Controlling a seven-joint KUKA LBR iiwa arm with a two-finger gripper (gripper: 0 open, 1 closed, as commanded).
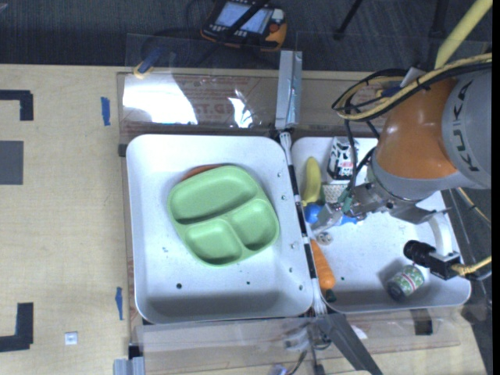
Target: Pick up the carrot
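Two shallow white bins side by side on pale wooden bench [62,233]: left bin [148,287] and right bin [375,287]. In left bin, green three-compartment plastic tray [224,214], near centre, with a sliver of something orange peeking out at its 11 o'clock edge. In right bin, slim orange carrot [323,265] lying against the left wall at about 8 o'clock of that bin, dark tip toward 6 o'clock. Grey arm with orange band [418,135] reaching in from 3 o'clock; two-finger gripper [341,209] low over the bin floor at 1 o'clock of the carrot, near it but apart. Cannot tell whether closed or apart; nothing visibly held. Yellow banana-shaped item [312,180] at 12 o'clock of the carrot. Small black-and-white cow-patterned carton [341,159] just beside it. Green-labelled small can [407,280] on its side at 4 o'clock of the bin.
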